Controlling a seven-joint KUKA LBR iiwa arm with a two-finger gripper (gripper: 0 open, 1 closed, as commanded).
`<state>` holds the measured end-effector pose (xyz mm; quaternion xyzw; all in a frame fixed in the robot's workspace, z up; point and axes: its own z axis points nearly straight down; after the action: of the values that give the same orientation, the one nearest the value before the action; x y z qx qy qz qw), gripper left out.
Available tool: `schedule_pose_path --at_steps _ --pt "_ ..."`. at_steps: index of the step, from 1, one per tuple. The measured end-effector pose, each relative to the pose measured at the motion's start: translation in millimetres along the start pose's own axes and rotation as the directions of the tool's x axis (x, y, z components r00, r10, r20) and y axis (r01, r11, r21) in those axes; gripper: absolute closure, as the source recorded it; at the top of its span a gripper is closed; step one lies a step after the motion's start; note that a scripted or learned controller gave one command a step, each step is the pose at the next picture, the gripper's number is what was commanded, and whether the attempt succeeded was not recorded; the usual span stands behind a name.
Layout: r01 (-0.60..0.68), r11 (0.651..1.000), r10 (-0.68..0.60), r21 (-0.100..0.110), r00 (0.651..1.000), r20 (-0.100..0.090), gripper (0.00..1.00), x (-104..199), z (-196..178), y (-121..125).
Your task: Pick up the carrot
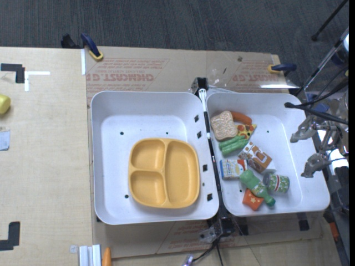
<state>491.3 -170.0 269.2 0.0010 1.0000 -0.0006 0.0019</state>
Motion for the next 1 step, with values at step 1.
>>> schedule_pose_path --at_steps 1 --pt "-0.015 1.000 0.015 -0.001 1.000 0.002 0.00 -9.5 5.6 121.8"
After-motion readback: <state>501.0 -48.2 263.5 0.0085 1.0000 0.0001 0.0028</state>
